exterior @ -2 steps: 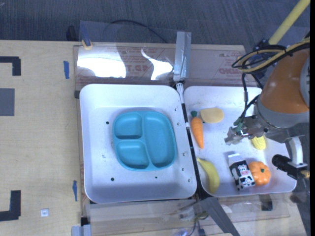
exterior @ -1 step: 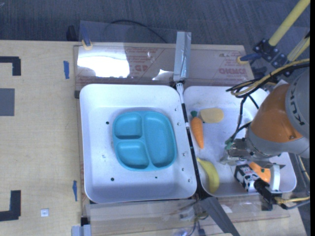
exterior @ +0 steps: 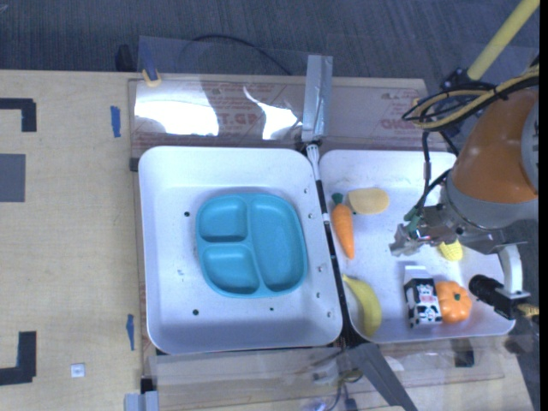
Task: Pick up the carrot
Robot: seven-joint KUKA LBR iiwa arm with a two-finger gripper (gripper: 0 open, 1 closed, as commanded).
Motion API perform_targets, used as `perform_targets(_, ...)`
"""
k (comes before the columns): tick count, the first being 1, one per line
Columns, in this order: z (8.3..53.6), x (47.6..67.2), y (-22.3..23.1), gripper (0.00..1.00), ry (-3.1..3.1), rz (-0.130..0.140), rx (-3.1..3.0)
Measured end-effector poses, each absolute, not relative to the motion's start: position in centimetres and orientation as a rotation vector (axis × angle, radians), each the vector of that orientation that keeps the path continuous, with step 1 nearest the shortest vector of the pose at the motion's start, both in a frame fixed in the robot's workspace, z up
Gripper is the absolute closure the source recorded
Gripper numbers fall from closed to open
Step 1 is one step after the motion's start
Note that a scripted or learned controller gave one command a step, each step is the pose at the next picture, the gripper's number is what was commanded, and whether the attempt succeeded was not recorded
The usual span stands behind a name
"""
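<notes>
The carrot (exterior: 343,229) is orange with a green top. It lies lengthwise at the left side of the right bin (exterior: 390,174), close to the divider between the bins. My gripper (exterior: 413,235) hangs over the middle of the right bin, about a hand's width to the right of the carrot and apart from it. The arm's grey and orange wrist (exterior: 497,169) rises behind it at the right.
In the right bin lie a pale yellow potato-like piece (exterior: 368,200) above the carrot, a banana (exterior: 365,302) at the lower left, a black-and-white carton (exterior: 421,302), an orange fruit (exterior: 454,302) and a small yellow item (exterior: 450,250). A blue divided plate (exterior: 251,243) sits in the left bin (exterior: 171,187).
</notes>
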State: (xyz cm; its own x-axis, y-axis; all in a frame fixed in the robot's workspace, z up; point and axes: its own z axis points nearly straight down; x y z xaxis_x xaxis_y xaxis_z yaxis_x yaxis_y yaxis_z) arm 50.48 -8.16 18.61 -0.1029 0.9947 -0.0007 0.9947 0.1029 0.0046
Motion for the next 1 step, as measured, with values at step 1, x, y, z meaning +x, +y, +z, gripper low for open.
perform_targets(1, 25.41, 48.07, -10.23, 1.00, 2.511, 0.003, 1.877)
